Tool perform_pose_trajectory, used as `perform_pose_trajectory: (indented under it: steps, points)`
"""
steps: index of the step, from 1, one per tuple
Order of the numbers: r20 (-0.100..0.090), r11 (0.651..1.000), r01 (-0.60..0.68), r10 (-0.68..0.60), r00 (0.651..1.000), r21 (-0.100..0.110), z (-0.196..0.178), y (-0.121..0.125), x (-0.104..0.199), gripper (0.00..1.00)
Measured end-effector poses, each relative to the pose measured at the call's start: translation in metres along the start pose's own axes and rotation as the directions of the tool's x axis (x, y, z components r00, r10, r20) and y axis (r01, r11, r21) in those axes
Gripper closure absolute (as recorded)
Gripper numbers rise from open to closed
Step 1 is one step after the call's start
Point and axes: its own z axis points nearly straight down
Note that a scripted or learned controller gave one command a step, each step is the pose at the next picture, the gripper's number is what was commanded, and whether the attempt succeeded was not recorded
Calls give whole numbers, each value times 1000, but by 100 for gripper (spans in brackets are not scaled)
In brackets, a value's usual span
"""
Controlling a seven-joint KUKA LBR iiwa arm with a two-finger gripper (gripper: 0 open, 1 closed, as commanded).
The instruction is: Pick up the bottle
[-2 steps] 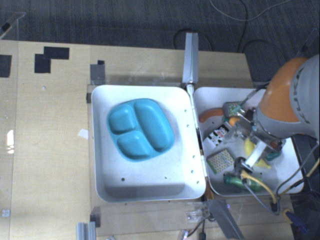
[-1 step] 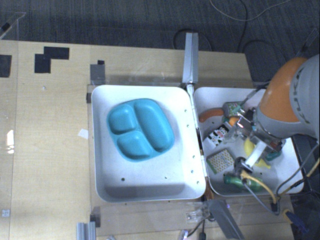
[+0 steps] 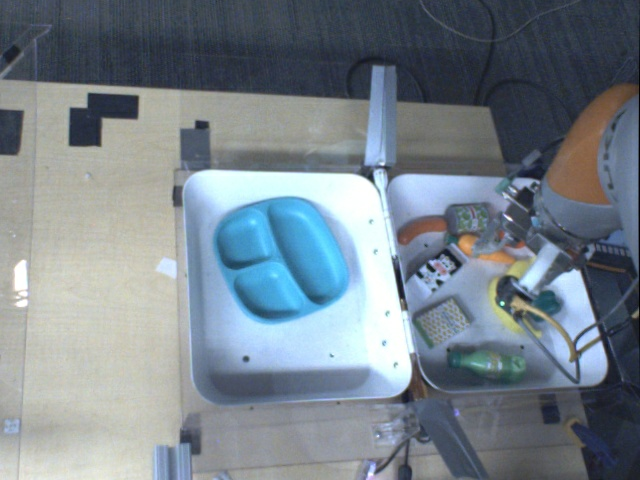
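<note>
Bottle [image 3: 487, 365] lies flat, mesh pad [image 3: 442, 320] near it — claw [image 3: 518, 220] well apart, its state I cannot tell.

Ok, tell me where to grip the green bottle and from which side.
I'd take the green bottle across the middle of its body, from above, pinching across its width. It lies on its side along the right bin's near wall.

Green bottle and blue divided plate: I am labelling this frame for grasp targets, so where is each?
Green bottle [image 3: 487, 365], camera view, on the middle of its body.
Blue divided plate [image 3: 285, 258], camera view, on its middle, by the dividers.
</note>
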Motion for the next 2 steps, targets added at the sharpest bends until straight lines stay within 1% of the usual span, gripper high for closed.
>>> perform_pose_trajectory:
  steps: [1, 2]
  points:
    - [-1, 998, 58, -58, 998, 0, -10, -50, 35, 0]
    - [-1, 1000, -21, 21, 1000, -2, -118, -40, 119, 0]
